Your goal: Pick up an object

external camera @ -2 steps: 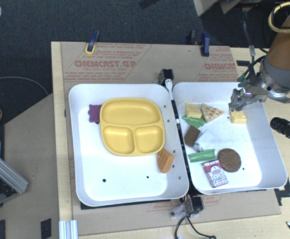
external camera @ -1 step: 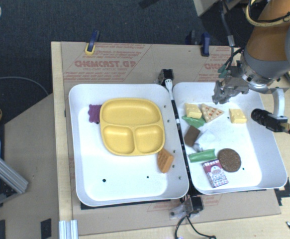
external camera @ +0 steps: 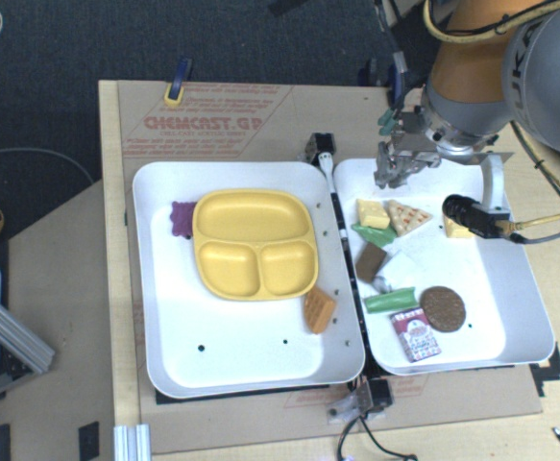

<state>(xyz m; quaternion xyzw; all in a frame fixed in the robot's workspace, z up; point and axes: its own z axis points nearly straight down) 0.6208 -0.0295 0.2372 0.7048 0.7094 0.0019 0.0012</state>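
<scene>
Lettering in red on the brown board under the bins reads "CHEMCAST GP"; the smaller lines below it are too fine for me to read. The red packet at the near edge of the right bin carries a pale label I cannot make out.

From my end, the gripper hangs over the far left corner of the right bin. I cannot tell how far it is open, and I see nothing held in it. Just below it lie a yellow block and a triangular wedge, touching each other. A green piece and a brown block follow toward me. Nearer still are a green strip and a round brown disc, both just beside the packet.

The left bin holds a yellow divided plate, a purple thing partly tucked under its left edge, and a brown square near the shared wall. A blue and yellow clamp grips the board's far edge.
</scene>
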